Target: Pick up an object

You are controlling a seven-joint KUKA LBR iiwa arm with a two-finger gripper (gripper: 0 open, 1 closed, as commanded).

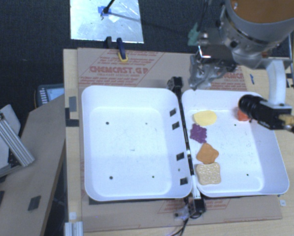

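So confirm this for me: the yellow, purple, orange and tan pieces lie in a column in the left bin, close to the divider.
Wrong bin. The camera view shows the yellow piece, purple piece, orange piece and tan piece in a column in the right bin, close to the divider.

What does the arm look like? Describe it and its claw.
The arm is a bulky rounded grey body with a broad orange band on top. Dark cables trail up beside it. Below sits a metallic silver claw assembly with a small green part at its side.
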